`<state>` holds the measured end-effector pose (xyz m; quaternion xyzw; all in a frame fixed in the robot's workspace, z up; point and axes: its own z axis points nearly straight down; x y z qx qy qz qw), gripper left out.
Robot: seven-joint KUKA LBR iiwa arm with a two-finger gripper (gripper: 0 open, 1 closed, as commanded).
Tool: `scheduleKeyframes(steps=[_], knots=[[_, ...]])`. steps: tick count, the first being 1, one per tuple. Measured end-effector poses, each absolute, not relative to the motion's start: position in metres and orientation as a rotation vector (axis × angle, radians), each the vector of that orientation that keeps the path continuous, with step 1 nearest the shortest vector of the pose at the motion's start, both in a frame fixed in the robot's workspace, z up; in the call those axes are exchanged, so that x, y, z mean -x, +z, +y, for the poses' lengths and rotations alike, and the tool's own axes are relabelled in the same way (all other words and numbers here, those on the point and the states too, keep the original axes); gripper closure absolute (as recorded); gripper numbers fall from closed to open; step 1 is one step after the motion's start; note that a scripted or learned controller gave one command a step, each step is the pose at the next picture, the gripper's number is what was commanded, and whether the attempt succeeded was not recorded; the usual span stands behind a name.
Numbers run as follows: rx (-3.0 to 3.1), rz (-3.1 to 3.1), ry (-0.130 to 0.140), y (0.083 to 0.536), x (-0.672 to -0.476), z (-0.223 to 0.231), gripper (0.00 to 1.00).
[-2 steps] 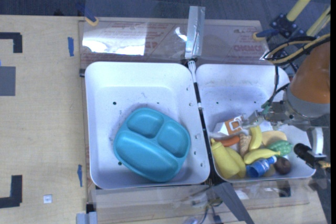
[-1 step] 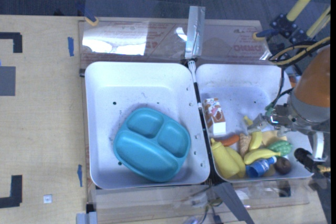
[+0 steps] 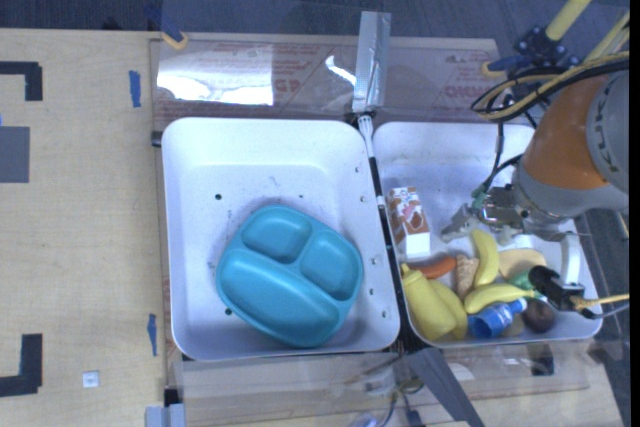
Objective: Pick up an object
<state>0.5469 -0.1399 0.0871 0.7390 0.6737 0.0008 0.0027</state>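
We see the arm [image 3: 580, 150] reaching in from the right, its orange band above the wrist sitting over the far right part of the right bin [image 3: 440, 143]. The wrist bends down and to the left, putting the gripper [image 3: 487, 213] low over the bin's middle, just above the pile of toys. How its jaws stand we cannot tell, and we see nothing held in them.

The things to pick lie crowded in the near half of the right bin. A small brown-and-white carton [image 3: 408, 218] lies by the bin's left wall. Near it are a yellow pear-shaped toy [image 3: 432, 307], an orange carrot [image 3: 432, 267], two bananas [image 3: 487, 258] just below the gripper, a blue cup [image 3: 493, 320] and a dark round piece [image 3: 540, 315].

The left bin [image 3: 200, 175] holds a blue divided plate [image 3: 290, 275], turned at a slant in its near half.
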Motion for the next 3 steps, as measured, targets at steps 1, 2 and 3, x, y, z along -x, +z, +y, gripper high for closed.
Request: scheduleKeyframes(steps=[1, 2, 3], knots=[[-2.315, 2.109, 0.008, 0.098, -0.549, -0.141, 1.0], [-2.39, 2.036, 0.008, 0.087, -0.549, -0.162, 1.0], [-2.347, 2.083, 0.01, 0.188, -0.655, -0.08, 1.0]])
